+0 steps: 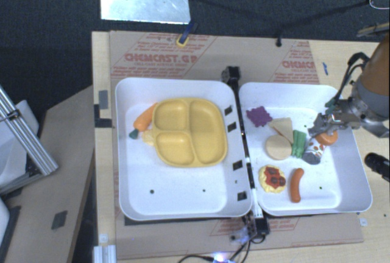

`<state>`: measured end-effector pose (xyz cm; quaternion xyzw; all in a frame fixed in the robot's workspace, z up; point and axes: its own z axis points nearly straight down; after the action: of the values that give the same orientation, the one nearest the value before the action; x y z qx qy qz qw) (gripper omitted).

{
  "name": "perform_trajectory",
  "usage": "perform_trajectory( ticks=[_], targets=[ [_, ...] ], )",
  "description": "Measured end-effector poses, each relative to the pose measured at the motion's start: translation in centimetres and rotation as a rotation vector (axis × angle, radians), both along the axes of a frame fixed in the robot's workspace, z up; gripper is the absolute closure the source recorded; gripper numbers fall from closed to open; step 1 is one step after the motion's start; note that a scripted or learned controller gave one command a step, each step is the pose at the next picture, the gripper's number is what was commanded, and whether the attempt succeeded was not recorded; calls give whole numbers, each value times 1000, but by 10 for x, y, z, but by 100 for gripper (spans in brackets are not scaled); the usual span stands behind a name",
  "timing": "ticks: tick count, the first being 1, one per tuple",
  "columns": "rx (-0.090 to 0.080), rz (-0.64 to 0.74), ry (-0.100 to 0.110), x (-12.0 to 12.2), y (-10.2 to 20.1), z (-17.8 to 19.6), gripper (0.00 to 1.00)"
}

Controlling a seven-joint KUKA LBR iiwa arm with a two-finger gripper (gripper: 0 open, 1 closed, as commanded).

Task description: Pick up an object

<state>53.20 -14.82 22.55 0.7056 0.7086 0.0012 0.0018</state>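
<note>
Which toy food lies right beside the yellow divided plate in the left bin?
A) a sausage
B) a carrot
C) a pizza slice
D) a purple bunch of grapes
B: the orange carrot rests against the left edge of the yellow plate in the left bin, while the other foods lie in the right bin.

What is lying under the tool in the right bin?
Beneath the tool in the right bin lie an orange piece and a grey piece, next to a green piece. The tool covers part of them, so their full shapes cannot be made out.
</note>
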Motion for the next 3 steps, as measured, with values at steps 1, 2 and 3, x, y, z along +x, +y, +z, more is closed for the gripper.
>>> perform_trajectory(
  ticks=[1,2,3],
  targets=[
    [2,6,0,28,54,2,100],
    [1,4,-1,68,91,9,100],
    [2,5,0,90,137,5,100]
  ],
)
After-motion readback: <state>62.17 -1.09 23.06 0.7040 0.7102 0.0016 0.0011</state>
